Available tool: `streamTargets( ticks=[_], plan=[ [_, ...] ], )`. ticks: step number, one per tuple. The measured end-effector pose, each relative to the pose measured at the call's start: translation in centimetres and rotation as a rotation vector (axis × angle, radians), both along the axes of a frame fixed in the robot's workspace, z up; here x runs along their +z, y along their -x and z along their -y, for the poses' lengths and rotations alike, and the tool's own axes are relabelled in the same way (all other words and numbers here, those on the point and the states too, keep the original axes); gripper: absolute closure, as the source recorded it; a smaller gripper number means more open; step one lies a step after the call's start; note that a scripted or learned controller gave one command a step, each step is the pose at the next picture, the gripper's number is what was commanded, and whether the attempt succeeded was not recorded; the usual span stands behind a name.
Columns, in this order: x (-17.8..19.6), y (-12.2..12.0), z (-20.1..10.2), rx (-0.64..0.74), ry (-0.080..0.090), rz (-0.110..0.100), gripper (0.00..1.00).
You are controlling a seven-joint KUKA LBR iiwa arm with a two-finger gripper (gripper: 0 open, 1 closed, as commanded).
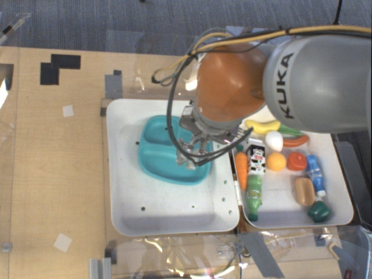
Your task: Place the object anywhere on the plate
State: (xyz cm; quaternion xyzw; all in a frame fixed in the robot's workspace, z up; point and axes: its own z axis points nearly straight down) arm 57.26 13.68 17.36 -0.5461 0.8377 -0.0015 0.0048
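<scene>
1. Hanging low over the teal divided plate [154, 150] in the left bin [125, 208]: the tool [189, 154], above the plate's right-hand part, under the orange wrist and a loop of cable.
2. Cannot tell whether the tool is wide, narrow or carrying anything; too blurred and too crowded by cable to read.
3. Cannot tell, either, which thing is meant for the plate. Lying in the right bin [343, 208], well apart from the plate: a carrot [241, 166], a cow-print milk carton [257, 158], a green bottle [254, 193], an egg [274, 140], an orange [276, 162], a banana [261, 125], a bread roll [304, 190] and a blue bottle [314, 173].
4. Seen on the uncovered teal surface, left of the tool: nothing resting there.
5. Judged from this: placement not yet shown as done. Either a release over the plate at hand, if something is carried, or a fresh pick from the right bin to come.
</scene>
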Motion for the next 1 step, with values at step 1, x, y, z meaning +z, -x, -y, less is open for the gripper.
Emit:
streamTargets(
  ticks=[1],
  plan=[
    [2.59,0.81,-7.81,-0.362,-0.008,-0.001,1.0]
  ],
)
